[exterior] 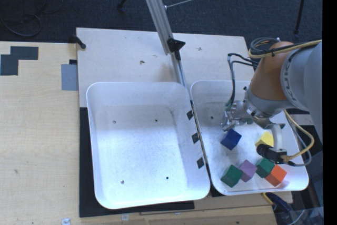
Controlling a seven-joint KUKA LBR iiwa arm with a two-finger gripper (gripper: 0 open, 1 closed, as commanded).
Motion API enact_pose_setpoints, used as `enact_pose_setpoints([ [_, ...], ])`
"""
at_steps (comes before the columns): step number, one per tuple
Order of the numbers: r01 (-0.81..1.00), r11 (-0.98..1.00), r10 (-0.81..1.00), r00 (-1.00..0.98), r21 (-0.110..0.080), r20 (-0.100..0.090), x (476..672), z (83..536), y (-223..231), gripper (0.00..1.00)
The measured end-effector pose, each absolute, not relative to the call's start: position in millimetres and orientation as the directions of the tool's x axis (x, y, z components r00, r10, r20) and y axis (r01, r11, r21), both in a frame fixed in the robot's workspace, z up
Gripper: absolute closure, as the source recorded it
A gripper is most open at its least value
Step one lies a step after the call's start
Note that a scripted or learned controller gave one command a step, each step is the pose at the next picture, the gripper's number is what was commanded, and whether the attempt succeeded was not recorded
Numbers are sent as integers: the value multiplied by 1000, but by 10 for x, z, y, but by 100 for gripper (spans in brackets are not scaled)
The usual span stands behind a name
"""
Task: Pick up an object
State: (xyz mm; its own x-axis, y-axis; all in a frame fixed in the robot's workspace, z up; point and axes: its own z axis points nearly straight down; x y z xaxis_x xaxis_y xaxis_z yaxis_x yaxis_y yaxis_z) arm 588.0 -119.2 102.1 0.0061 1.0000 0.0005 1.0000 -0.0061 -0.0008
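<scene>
The right bin [210, 97] holds several small blocks. A blue block [230, 139] lies near its middle. My gripper [229, 122] hangs just above that blue block's far edge, close to it or touching it, I cannot tell which. A yellow block [266, 139] shows to the right, partly hidden behind the arm's cable. Along the bin's near side sit a green block [230, 175], a purple block [247, 170], a dark green block [265, 167] and an orange block [277, 175].
The left bin [100, 97] stands beside the right one, their rims meeting at a divider with black clips [195, 137]. A slanted aluminium bar [158, 16] rises behind the bins. The grey arm [284, 79] covers the right bin's far right corner.
</scene>
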Motion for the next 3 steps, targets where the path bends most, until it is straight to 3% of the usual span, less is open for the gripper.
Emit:
enact_pose_setpoints([
  [1, 1000, -7, 1000, 7, -1, 1, 5880, 1020, -1193, 0],
  [2, 1000, -2, 1000, 2, 3, 0, 5357, 926, -1402, 0],
  [3, 1000, -4, 1000, 4, 0, 1, 5362, 1024, -1406, 100],
])
